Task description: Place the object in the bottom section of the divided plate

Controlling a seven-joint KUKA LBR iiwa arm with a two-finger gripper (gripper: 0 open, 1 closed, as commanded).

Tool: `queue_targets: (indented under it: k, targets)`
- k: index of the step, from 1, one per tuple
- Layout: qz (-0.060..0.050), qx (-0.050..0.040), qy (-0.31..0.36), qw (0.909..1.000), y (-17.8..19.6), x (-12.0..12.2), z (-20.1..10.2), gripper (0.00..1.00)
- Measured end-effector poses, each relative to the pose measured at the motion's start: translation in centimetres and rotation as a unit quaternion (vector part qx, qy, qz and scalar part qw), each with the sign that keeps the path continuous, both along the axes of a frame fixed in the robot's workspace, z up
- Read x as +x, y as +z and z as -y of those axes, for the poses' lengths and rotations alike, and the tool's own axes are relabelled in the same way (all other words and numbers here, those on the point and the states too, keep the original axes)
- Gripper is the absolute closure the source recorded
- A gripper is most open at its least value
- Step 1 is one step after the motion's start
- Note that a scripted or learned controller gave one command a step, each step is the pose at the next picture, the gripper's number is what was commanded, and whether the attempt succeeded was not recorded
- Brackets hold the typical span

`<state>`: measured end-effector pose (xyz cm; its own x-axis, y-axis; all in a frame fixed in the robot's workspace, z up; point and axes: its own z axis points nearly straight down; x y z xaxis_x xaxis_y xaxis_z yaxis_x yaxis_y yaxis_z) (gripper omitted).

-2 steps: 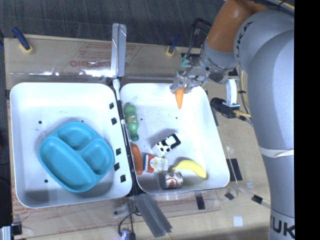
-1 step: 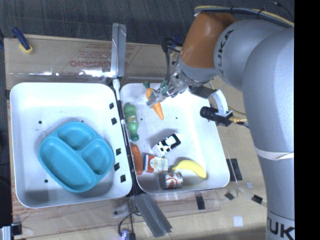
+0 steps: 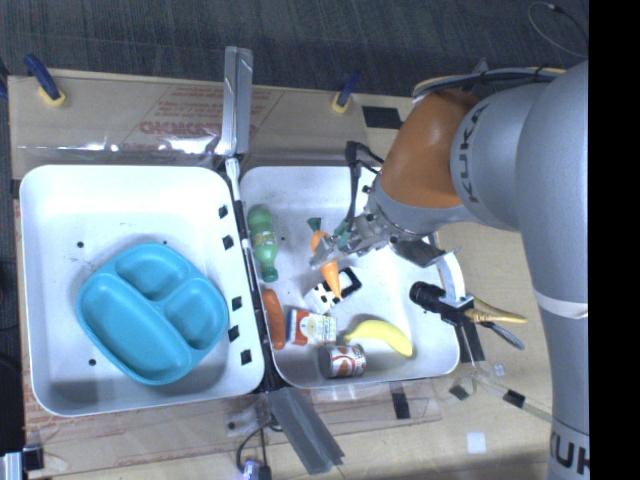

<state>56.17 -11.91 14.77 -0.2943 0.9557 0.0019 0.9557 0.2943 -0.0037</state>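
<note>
Blue plastic divided plate [image 3: 128,333] lies flat in the left shallow white bin [image 3: 60,218], toward its lower half, with all three sections bare. The largest one sits nearest the bottom of the view, so I judge it to be the target. Nothing has reached it yet.

The things to choose from are crowded in the right shallow white bin [image 3: 300,190]: a green plastic bottle [image 3: 262,240] along the left wall, a small orange carrot-shaped toy [image 3: 330,265], a little black-and-white toy [image 3: 334,286] just below it, a long orange sausage-shaped piece [image 3: 273,318], a small printed carton [image 3: 312,326], a yellow banana [image 3: 381,336] and a metal can [image 3: 345,361] lying on its side. Which of them is meant I cannot say for certain.

The tool [image 3: 345,236] hangs low in the middle of that bin, just above the carrot-shaped toy — probably lined up for a pick there, since it is the closest piece. Whether the tool is open or closed I cannot tell, and nothing is visibly held by it.

Both bins rest side by side on a tan, cardboard-covered desk [image 3: 180,108], clipped at its far edge; beyond it the floor [image 3: 300,18] is dark carpet — plain and uncluttered.
</note>
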Motion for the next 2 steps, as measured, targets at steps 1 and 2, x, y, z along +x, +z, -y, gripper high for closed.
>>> queue_targets:
  k: [1,2]
  targets:
    - [0.001,-0.0007,-0.067,0.9977,4.2,-0.3,2.9,1.0]
    - [0.0,0.0002,0.095,0.9955,4.8,0.3,-5.9,1.0]
